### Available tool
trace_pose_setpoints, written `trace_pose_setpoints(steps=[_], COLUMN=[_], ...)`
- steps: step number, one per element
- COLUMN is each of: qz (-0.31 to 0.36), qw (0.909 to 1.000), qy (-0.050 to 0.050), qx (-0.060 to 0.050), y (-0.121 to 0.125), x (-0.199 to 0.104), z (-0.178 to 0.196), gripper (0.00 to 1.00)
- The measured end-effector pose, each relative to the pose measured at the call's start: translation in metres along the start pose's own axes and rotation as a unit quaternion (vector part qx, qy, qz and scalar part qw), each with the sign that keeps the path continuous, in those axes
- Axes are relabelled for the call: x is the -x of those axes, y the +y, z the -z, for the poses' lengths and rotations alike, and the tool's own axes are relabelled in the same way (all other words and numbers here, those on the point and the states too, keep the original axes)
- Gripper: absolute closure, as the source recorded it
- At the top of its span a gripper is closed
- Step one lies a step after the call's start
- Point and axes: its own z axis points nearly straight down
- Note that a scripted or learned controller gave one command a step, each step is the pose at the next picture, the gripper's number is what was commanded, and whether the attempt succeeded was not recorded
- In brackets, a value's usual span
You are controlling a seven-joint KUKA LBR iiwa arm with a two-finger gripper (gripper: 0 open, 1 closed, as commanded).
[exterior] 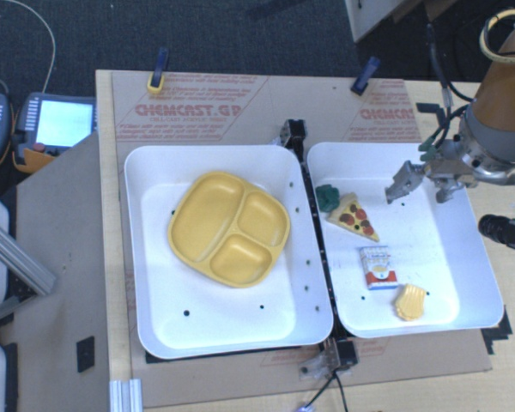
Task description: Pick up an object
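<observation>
**Camera view: gripper above the right bin, nothing in its grasp**

Camera view shows the gripper point(422, 184) in the right part of the frame, hanging over the upper area of the right bin point(472, 256). Its two grey fingers are spread apart, one toward the left and one toward the right, and nothing sits between them. The arm point(502, 101) with its orange band comes in from the upper right corner.

Four small objects lie in the right bin, all left of and below the gripper. A green toy point(328, 197) sits near the bin's upper left corner, just beside a pizza slice point(354, 216) (yellow, with red spots). Lower, toward the middle of the bin, lies a small carton point(378, 268) in white, blue and red, and just below and right of it a pale yellow piece point(410, 302) whose kind I cannot tell. None of them touches the gripper.

The left bin point(154, 299) holds a yellow divided plate point(229, 228) with three compartments, resting in its upper middle.
</observation>
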Motion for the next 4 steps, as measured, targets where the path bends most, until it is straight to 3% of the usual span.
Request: trace_pose_setpoints(steps=[1,4], qz=[0.001,0.0], qw=[1.0,1.0], qy=[-0.001,0.0], qx=[0.006,0.004], y=[0.002,0.001], x=[0.0,0.004], z=[0.006,-0.167], gripper=[0.0,0.0])
